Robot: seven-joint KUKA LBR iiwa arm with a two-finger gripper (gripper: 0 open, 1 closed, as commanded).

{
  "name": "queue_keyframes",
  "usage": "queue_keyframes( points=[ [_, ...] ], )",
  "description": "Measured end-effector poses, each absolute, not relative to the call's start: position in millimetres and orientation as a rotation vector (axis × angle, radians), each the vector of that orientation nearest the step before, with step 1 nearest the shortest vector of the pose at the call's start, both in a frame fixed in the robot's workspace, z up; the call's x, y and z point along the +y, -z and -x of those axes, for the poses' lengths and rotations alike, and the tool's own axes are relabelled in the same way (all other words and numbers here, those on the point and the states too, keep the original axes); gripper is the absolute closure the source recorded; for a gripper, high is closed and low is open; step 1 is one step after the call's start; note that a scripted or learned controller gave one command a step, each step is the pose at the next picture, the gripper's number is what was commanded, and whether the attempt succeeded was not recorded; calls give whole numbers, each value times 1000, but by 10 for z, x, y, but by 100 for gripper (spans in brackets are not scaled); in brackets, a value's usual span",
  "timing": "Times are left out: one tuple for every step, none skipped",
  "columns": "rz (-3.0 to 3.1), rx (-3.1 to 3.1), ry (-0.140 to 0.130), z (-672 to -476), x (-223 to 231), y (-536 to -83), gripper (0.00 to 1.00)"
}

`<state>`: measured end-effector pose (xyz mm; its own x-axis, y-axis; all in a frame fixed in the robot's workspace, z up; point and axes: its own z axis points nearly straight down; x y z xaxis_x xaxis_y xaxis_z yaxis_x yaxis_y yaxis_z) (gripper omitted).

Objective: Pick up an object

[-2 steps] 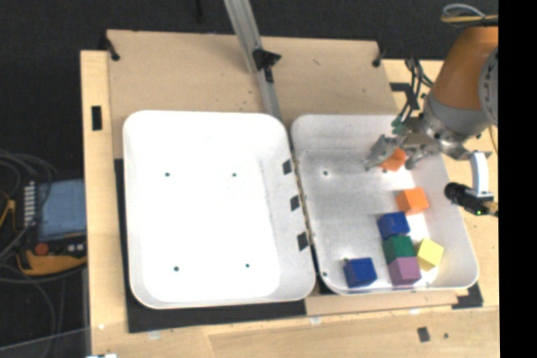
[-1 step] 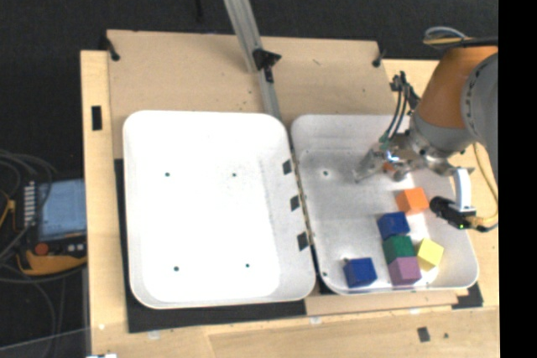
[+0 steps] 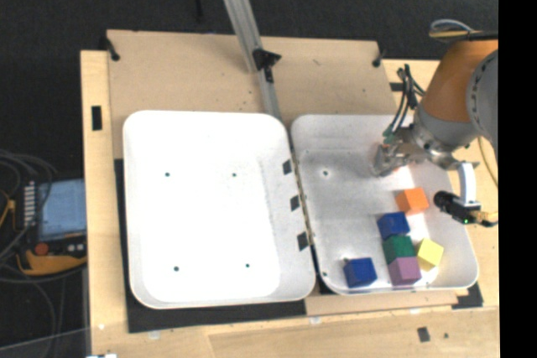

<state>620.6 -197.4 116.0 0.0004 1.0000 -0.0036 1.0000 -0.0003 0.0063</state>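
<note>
My gripper (image 3: 388, 162) hangs over the upper middle of the right bin (image 3: 336, 205), above bare floor, with the orange-banded arm behind it to the right. Just below and right of it lies an orange block (image 3: 412, 199). Further down sit a blue block (image 3: 393, 225), a green block (image 3: 399, 248), a purple block (image 3: 405, 270) and a yellow block (image 3: 430, 252), packed close together. Another blue block (image 3: 360, 272) lies apart near the bin's front edge. Nothing is visible between the fingers.
The left bin (image 3: 210, 205) lies beside the right one, with a row of clips along the shared edge. A slanted metal pole (image 3: 239, 8) rises from behind the bins. A blue device with cables (image 3: 59, 210) sits off the bench at the left.
</note>
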Motion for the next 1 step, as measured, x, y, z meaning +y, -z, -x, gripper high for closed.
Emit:
queue_keyframes(
  points=[
    [-2215, 2220, -6, -6158, -1926, -1654, 100]
  ],
)
